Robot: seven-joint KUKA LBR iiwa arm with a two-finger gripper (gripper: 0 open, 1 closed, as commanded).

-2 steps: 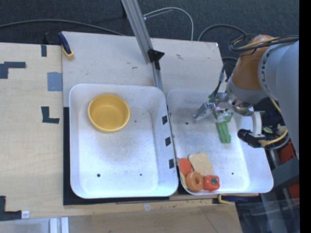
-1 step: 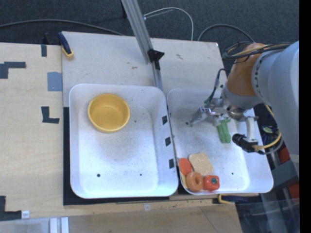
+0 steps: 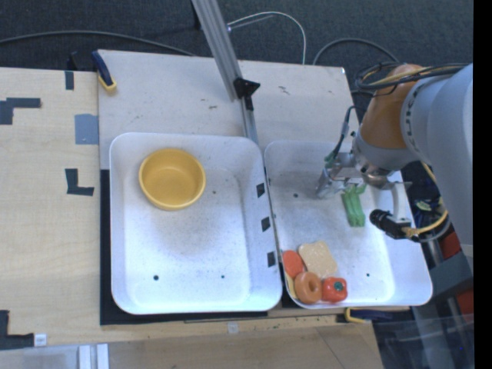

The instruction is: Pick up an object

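My gripper [image 3: 330, 185] hangs low over the upper middle of the right bin [image 3: 384, 283], at the end of the grey arm with its orange band [image 3: 388, 118]. A long green vegetable-like piece [image 3: 354, 208] lies on the bin floor just right of and below the gripper, its upper end tucked under the wrist. Whether the gripper touches it is hidden. At the bin's front left corner sit a tan bread slice [image 3: 317, 257], an orange-red piece [image 3: 292, 262], an orange ring [image 3: 308, 287] and a red tomato [image 3: 335, 288].
A yellow bowl [image 3: 171, 177] stands in the upper left of the left bin [image 3: 192, 283]. A slanted metal pole [image 3: 219, 37] rises from the bench behind the bins. Black cables [image 3: 400, 225] trail beside the arm at the right.
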